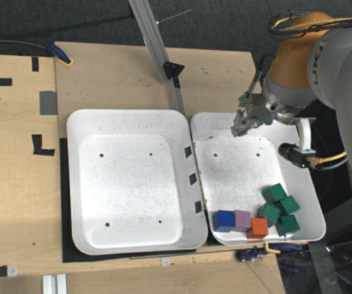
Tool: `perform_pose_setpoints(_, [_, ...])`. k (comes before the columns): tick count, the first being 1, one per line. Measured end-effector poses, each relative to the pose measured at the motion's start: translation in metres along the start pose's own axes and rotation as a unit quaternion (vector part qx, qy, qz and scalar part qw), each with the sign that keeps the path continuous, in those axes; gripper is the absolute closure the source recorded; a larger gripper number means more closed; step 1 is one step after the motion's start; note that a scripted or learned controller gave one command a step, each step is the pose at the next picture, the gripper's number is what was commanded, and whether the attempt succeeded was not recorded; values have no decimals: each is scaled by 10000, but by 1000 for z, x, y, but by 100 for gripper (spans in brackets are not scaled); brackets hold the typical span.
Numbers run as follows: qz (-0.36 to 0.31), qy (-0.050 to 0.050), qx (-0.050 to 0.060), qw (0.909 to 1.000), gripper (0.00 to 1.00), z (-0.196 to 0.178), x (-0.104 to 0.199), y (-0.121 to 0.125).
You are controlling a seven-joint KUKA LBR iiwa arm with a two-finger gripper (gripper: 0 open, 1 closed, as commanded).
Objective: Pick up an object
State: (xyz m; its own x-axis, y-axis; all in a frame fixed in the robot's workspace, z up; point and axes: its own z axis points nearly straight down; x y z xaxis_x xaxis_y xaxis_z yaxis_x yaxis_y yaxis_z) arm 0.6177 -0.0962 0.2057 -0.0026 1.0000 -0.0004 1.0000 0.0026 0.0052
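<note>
Small blocks lie in the near corner of the right bin (224, 170): a blue block (224, 219), a lilac block (242, 219), an orange block (259, 226) and several green blocks (280, 207). My gripper (242, 127) hangs over the far edge of the same bin, well away from the blocks. Nothing shows between its fingers.
The left bin (133, 182) lies beside the right one on the wooden bench. A slanted metal pole (154, 35) runs down to the gap between the bins. A black cable fitting (293, 155) hangs off the arm over the right bin's right rim.
</note>
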Motion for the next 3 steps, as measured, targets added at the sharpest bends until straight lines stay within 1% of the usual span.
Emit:
perform_pose_setpoints(1, [4,1,12,10000,100,-31,0,1])
perform_pose_setpoints(3, [-23,13,36,10000,100,-33,117,-10])
